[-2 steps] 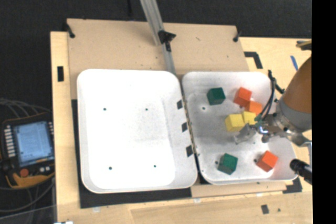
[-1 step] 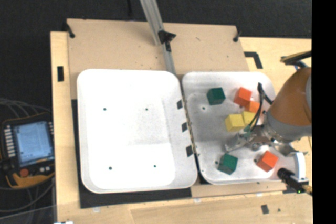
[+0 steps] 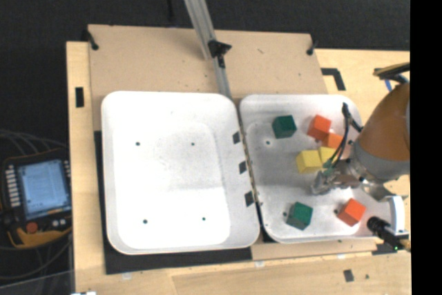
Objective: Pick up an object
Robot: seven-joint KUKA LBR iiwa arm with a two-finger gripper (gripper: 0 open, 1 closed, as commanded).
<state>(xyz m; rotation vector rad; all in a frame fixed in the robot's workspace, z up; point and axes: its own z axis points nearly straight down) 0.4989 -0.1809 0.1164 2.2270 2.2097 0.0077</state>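
The right bin holds several small blocks. A green block lies at its far side, with an orange block to the right of it. A yellow block sits near the middle. Another green block and an orange block lie by the near wall. My gripper hangs low over the bin floor, just in front of the yellow block and beside it. The arm's grey body and orange band cover the bin's right side. I see no block between the fingers.
The left bin stands beside the right one, with a metal divider edge between them. A slanted metal pole rises from behind the bins. A handheld pendant with a screen sits off the bench at the left.
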